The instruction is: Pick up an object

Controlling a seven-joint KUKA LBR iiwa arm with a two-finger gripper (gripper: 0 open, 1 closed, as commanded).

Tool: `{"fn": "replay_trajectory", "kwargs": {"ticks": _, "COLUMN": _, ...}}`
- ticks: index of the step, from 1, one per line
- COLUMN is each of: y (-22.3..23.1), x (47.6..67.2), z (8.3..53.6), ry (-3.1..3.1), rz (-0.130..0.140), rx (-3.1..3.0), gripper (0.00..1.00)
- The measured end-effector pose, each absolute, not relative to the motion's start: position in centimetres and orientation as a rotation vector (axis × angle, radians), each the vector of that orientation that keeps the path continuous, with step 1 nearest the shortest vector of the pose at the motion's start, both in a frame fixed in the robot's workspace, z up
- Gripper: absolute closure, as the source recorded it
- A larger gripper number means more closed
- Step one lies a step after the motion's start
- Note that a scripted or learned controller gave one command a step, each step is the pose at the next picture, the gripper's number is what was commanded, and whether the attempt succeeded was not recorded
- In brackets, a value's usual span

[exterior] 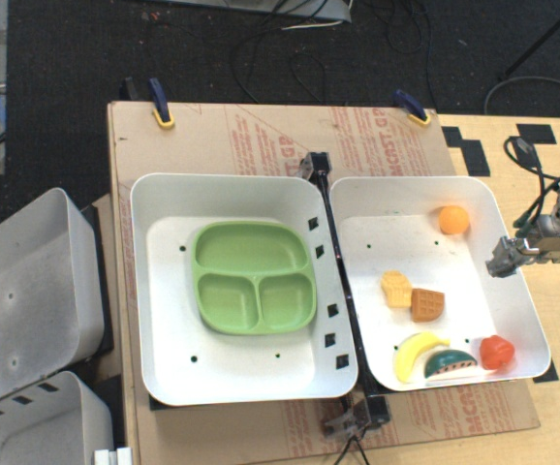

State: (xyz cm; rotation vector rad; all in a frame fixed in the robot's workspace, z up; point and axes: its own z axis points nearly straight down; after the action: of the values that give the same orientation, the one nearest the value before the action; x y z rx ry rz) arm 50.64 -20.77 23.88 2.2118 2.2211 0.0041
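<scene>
The right bin (474,194) holds several toy foods. An orange ball (453,220) lies near its far right corner. A yellow piece (395,288) and a brown waffle (427,304) sit side by side in the middle. A banana (418,352), a watermelon slice (450,362) and a red fruit (496,353) line the near wall. My gripper (506,258) hangs over the bin's right rim, to the right of the orange ball and a little nearer, and I see nothing held in it.
A green three-compartment tray (255,276) lies in the left bin (154,260). A divider with black clips (333,279) separates the two bins. White tubs (28,289) stand off the bench at the left. Cables (542,177) trail near the arm.
</scene>
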Motion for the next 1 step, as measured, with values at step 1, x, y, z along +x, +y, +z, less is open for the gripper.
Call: {"fn": "replay_trajectory", "kwargs": {"ticks": 1, "y": -20.77, "x": 50.72, "z": 24.92, "ry": 2.224, "rz": 0.001, "rx": 2.215, "gripper": 1.0}}
